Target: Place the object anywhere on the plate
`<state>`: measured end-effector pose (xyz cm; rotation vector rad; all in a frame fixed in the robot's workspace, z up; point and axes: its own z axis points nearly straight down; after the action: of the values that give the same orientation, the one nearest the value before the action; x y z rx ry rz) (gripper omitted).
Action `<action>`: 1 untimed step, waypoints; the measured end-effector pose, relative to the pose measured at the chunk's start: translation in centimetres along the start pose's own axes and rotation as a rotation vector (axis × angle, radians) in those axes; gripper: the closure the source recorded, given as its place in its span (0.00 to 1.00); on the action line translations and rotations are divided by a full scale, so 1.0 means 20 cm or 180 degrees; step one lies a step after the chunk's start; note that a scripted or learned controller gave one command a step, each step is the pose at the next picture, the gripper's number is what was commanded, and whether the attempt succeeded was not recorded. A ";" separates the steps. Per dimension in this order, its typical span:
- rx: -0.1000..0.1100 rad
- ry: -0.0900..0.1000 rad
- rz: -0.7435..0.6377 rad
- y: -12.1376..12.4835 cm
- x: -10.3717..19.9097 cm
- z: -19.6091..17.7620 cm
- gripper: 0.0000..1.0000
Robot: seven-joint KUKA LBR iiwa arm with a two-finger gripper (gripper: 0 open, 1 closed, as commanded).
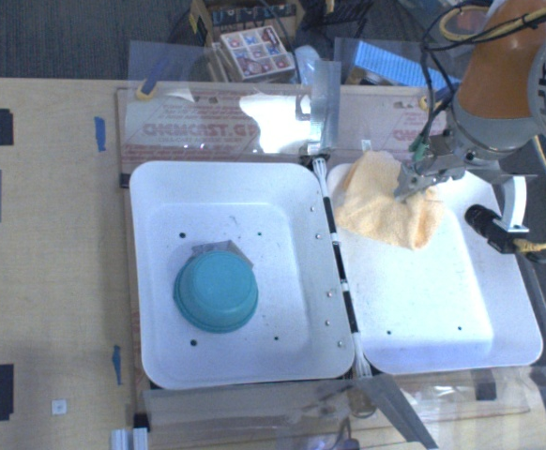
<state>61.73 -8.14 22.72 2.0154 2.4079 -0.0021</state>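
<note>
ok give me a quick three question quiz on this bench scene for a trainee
1. True or false: the teal bowl sits upside down in the left bin.
2. Multiple choice: the yellow cloth lies in
A. the left bin
B. the far part of the right bin
C. the wooden bench outside both bins
3. Fill the gap: the gripper is right over the ____.

Key: 1 true; 2 B; 3 yellow cloth, at its far right edge. Whether it grips the cloth cannot be told from this view.
</note>
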 end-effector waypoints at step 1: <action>0.0008 0.0008 0.0065 0.05 0.37 0.16 1.00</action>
<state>61.33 -0.65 19.43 2.0421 2.3899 -0.0027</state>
